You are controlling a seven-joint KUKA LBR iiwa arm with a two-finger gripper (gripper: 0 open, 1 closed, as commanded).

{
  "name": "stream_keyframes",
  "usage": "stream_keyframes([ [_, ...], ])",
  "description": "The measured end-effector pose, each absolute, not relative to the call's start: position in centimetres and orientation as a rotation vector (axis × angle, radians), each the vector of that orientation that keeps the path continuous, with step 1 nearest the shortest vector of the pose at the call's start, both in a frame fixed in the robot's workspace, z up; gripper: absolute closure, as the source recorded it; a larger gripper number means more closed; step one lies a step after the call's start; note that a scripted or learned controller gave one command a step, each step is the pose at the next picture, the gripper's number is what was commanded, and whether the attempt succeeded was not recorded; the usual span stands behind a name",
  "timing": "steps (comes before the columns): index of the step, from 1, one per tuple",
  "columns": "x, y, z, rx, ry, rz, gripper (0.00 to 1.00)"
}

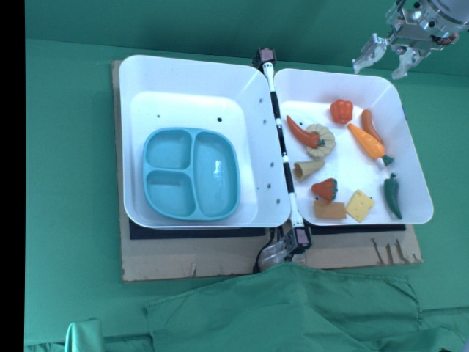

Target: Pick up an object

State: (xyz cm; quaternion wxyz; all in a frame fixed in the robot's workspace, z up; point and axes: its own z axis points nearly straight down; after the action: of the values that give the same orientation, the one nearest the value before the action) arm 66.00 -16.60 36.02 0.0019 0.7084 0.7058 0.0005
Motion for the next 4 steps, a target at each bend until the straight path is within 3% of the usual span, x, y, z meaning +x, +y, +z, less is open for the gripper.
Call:
stream_keyframes([
  [1, 66.1, -16.7, 37.5, 2.22, 2.207, 0.006, 1.0],
  [2, 59.3, -18.9, 32.2, 2.232, 2.212, -0.006, 1.0],
  [3, 59.6, -18.8, 32.4, 2.223, 2.212, 0.0, 0.0],
  [4, 59.7, -19.0, 33.8, 2.221, 2.203, 0.005, 1.0],
])
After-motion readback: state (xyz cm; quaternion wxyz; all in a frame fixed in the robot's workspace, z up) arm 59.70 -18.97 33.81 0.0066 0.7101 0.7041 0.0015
